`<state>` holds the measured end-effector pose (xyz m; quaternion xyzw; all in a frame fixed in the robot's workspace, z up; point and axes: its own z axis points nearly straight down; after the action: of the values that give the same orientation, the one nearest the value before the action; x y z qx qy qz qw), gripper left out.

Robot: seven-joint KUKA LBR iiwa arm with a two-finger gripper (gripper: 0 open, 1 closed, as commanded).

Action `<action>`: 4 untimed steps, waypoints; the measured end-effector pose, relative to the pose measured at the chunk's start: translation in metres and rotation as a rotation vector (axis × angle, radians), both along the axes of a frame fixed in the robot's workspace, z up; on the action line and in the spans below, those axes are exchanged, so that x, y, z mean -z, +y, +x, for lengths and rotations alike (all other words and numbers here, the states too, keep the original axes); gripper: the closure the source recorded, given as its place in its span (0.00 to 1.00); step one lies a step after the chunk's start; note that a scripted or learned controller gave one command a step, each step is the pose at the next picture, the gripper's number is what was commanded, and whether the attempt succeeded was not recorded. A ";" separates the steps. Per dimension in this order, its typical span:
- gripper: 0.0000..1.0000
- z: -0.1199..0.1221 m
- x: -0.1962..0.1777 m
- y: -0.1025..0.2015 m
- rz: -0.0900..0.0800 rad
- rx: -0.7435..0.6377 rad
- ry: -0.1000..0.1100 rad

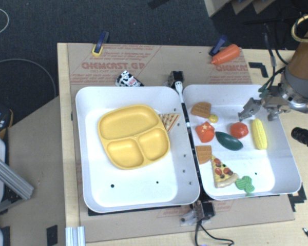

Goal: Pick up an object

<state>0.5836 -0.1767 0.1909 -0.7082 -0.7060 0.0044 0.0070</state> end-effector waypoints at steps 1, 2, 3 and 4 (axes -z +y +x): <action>0.00 0.003 -0.009 0.000 -0.003 -0.003 -0.015; 0.00 0.005 0.055 0.000 -0.002 -0.003 -0.009; 0.00 0.005 0.107 0.002 0.001 -0.004 -0.013; 1.00 0.006 0.094 0.001 -0.003 -0.003 -0.017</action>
<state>0.5892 -0.1761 0.0970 -0.7071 -0.7071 -0.0004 0.0002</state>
